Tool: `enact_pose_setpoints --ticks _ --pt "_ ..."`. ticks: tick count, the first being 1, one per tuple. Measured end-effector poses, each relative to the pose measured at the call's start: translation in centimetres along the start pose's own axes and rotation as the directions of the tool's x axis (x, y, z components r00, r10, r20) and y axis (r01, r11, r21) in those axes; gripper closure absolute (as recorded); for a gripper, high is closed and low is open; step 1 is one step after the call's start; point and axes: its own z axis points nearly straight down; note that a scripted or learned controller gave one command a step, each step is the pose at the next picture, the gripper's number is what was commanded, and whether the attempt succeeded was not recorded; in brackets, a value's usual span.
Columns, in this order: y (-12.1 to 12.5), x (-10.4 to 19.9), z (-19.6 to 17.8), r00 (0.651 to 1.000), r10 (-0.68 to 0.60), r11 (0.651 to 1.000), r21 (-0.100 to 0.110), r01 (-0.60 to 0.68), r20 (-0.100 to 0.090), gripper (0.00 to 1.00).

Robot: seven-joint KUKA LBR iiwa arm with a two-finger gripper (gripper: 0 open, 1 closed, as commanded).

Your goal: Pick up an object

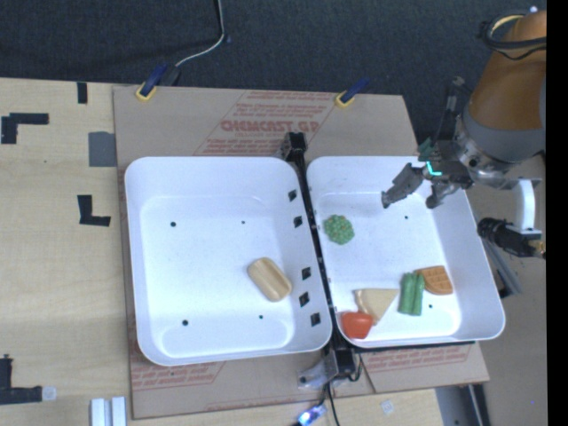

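Observation:
My gripper (417,193) hangs over the back right part of the right bin (461,238), open, with nothing between its fingers. Below it in that bin lie a green broccoli piece (338,229), a tan wedge (376,302), a red piece (357,325), a green stick (411,293) and an orange waffle-like piece (437,280). The broccoli sits left of and below the gripper, apart from it. In the left bin (160,193), a tan bread-like roll (269,279) lies near the lower right.
A black divider (306,238) runs between the two bins. The bins rest on a cardboard sheet (266,122) on a wooden bench. A cable (209,25) trails at the back. The arm's orange-banded body (510,87) stands at the right.

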Motion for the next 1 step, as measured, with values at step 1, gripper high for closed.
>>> enact_pose_setpoints --ticks 1 --pt "0.02 0.03 -0.98 1.000 -0.001 1.000 0.000 0.001 0.000 1.00"
